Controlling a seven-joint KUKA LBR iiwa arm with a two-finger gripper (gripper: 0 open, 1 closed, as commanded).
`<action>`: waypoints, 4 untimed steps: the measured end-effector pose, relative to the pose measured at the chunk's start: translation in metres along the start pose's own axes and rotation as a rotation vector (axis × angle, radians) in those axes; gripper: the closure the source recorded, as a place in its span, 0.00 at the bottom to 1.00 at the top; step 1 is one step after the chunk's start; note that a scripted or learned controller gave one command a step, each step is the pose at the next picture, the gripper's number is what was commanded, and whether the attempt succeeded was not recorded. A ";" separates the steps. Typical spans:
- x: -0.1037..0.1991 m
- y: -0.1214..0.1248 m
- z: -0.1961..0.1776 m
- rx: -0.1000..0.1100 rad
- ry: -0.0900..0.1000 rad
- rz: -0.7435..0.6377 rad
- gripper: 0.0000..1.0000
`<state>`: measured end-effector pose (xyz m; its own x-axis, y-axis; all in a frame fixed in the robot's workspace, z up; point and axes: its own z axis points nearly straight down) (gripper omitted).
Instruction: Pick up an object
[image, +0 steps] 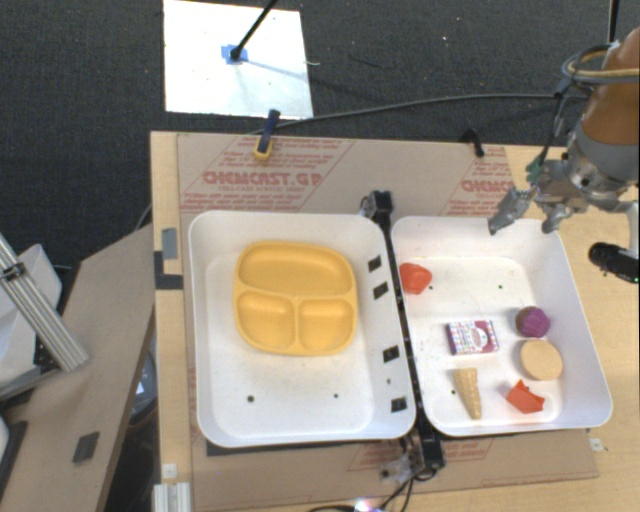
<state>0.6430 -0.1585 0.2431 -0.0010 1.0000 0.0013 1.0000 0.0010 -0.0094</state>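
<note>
At the upper right of the frame the pincer (528, 208) hangs over the top rim of the right-hand bin (575, 275), its two fingers spread apart with nothing between them. Any of the small things in that bin would serve the task: an orange-red piece (415, 277) at the bin's upper left, a small purple-and-white box (472, 337) in the middle, a purple ball (533, 322) and a tan disc (541, 360) toward the right, a cone (467, 391) low in the centre, and a red piece (525, 397) at the lower right. The left-hand bin (215, 340) carries a yellow divided tray (295, 298). The step in hand looks like the approach, with no object yet chosen or touched. The orange-red piece stands well apart from the rest, so it seems the safest pick; the ball and disc sit just beside each other and a finger could knock one aside. A good descent would centre the spread fingers over the chosen thing, come straight down, and close only once they straddle it, keeping clear of the bin wall. The counter (320, 165) around the bins needs no attention.
</note>
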 end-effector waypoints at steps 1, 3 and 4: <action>0.000 0.002 -0.007 -0.011 -0.002 -0.002 0.00; -0.015 -0.007 0.090 -0.008 -0.002 0.000 0.00; -0.013 -0.008 0.132 -0.009 -0.002 -0.001 0.00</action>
<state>0.6334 -0.1714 0.1111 -0.0018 1.0000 -0.0003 1.0000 0.0018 -0.0007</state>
